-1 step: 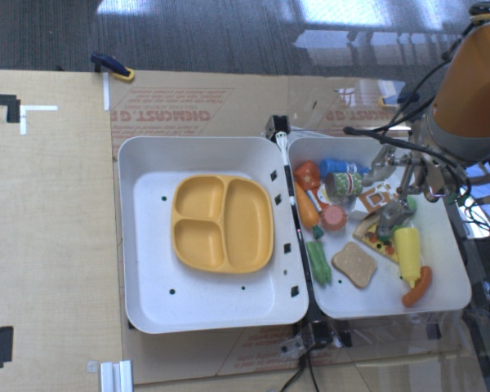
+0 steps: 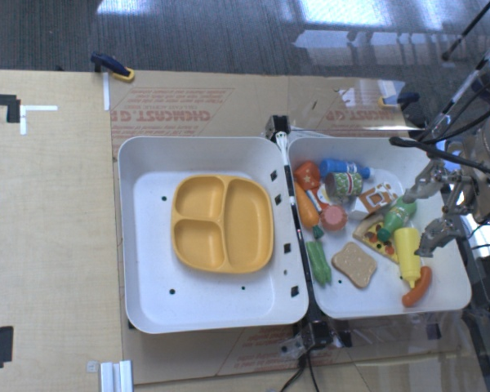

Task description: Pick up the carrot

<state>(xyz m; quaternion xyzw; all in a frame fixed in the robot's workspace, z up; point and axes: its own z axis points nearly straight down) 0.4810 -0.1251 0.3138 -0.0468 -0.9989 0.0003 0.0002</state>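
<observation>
Right bin, left side: the carrot (image 2: 308, 208) lies against the wall shared with the other bin, beside a red tomato (image 2: 307, 172) and above a green pod (image 2: 318, 262).
Carrot axis: long axis runs roughly up and down the view — the thicker end up by the tomato, the taper toward the pod.
Gripper place: the gripper (image 2: 431, 211) hangs over the far right of the right bin (image 2: 441, 300), near the yellow bottle (image 2: 407, 250).
Gripper state: two fingers spread apart, nothing between them.
Key relation: the carrot lies well apart from the gripper, leftward across the bin — toys crowd between.
Likely need: a leftward reach, fingers closing across the carrot's narrow width.
</observation>
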